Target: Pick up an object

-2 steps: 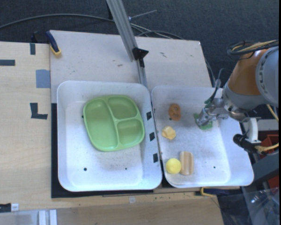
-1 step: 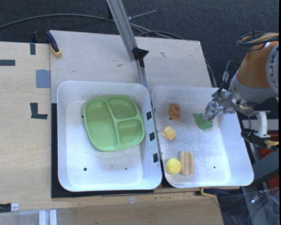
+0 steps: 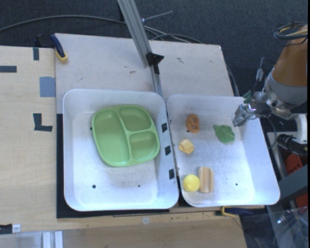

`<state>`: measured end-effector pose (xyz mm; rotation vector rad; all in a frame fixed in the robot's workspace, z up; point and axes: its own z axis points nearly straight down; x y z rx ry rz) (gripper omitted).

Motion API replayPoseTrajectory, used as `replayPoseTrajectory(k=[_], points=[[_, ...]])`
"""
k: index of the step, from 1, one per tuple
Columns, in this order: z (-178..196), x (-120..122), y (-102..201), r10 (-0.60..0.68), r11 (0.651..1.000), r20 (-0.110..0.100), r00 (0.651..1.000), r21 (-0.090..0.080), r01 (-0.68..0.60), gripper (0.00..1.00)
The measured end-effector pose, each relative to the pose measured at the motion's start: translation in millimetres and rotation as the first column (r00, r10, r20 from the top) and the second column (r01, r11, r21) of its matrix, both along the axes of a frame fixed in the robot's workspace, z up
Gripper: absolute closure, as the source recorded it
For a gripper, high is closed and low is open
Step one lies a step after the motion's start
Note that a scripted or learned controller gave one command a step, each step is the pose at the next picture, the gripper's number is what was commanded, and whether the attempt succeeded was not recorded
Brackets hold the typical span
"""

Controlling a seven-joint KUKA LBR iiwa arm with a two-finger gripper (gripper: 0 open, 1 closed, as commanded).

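The gripper [image 3: 241, 115] hangs over the far right edge of the right bin [image 3: 258, 161]. Whether its jaws are open or closed cannot be told. The nearest object is the green piece [image 3: 225, 134], just left of and slightly nearer than the gripper, with no clear long axis. Further left lie the brown item [image 3: 192, 123] and a yellow chunk [image 3: 186, 147]; a yellow ball [image 3: 191, 183] touches a tan block [image 3: 205, 180] at the near side. The left bin [image 3: 77, 154] holds a green tray [image 3: 126, 135].
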<state>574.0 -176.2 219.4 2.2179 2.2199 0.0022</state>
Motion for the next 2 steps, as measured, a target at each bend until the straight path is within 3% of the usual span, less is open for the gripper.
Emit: replayPoseTrajectory(k=[1, 2], points=[[18, 1, 0, 0.000, 1.000, -0.002, 1.000, 0.001, 0.000, 1.00], [8, 5, 59, 0.006, 1.000, -0.006, 1.000, 0.003, -0.006, 1.00]])
